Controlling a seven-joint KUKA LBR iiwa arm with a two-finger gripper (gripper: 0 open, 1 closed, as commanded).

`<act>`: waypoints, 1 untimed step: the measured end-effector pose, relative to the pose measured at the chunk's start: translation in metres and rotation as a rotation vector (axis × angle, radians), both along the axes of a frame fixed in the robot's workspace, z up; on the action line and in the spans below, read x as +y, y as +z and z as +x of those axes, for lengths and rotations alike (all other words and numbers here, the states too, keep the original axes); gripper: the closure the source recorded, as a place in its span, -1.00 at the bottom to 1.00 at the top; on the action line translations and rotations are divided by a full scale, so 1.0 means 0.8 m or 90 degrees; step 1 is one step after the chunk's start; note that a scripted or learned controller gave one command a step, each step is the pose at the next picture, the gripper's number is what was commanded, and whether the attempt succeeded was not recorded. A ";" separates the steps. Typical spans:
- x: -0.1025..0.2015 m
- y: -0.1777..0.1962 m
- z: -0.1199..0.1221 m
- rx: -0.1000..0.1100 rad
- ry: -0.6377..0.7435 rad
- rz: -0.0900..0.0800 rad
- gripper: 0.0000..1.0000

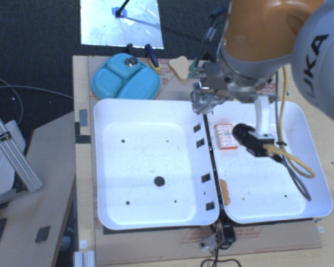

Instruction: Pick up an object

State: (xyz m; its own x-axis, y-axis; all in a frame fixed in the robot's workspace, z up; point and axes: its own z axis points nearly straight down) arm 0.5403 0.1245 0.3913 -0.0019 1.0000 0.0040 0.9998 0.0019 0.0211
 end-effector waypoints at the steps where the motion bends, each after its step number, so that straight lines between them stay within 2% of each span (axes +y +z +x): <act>1: 0.039 -0.135 0.004 0.018 0.002 -0.003 1.00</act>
